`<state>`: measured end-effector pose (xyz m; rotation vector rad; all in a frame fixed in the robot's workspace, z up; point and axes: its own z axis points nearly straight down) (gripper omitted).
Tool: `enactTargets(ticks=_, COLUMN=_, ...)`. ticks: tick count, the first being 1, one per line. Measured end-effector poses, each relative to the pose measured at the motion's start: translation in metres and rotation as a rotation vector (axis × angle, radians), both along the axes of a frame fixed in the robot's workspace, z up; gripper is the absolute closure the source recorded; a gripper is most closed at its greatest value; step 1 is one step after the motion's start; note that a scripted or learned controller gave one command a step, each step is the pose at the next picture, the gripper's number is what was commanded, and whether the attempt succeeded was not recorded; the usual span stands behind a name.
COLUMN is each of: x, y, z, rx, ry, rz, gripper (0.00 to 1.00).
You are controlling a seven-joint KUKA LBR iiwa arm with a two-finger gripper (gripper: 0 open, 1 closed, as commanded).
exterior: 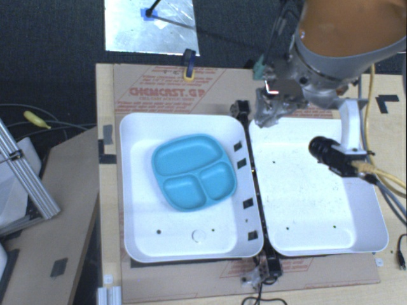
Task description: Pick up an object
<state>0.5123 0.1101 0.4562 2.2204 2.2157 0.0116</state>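
Resting in the left bin is one blue divided plate, a smooth plastic piece with rounded corners and three compartments: one long section along its far side and two smaller ones nearer the camera. It lies flat near the bin's middle, well apart from the arm. Two shallow white bins sit side by side on a brown cardboard sheet printed with red lettering; the right bin has a glossy floor speckled with tiny dark dots. Four small black clips run down the seam between the bins. One grey arm with a broad orange band reaches in at upper right, and its gripper hangs over the far left corner of the right bin, metallic and blurred; whether it is released or clenched, I cannot tell.
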Motion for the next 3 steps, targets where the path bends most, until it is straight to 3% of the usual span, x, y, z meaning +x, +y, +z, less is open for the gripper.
enactTargets(ticks=1, x=-0.013, y=0.013, z=-0.063, rx=-0.002, ry=0.012, rz=0.006, gripper=1.0)
enactTargets(ticks=3, x=-0.011, y=0.013, z=-0.038, rx=0.001, ry=0.001, rz=0.013, gripper=1.0)
